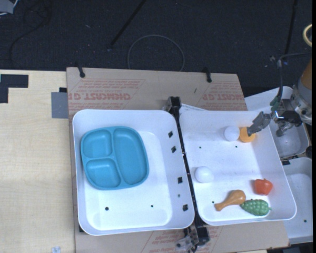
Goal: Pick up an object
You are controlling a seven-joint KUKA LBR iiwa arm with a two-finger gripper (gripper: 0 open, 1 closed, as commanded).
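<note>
- Jaws (257, 124) at right bin's (284, 167) upper right, tip touching orange piece (246, 135); spread or pressed, cannot tell.
- Arm (295, 109) enters low from frame's right edge.
- White ball (231, 134) just left of orange piece.

The arm is reaching in from the right edge, its gripper (259, 123) pointing left and downward over the right bin's far side.
</note>
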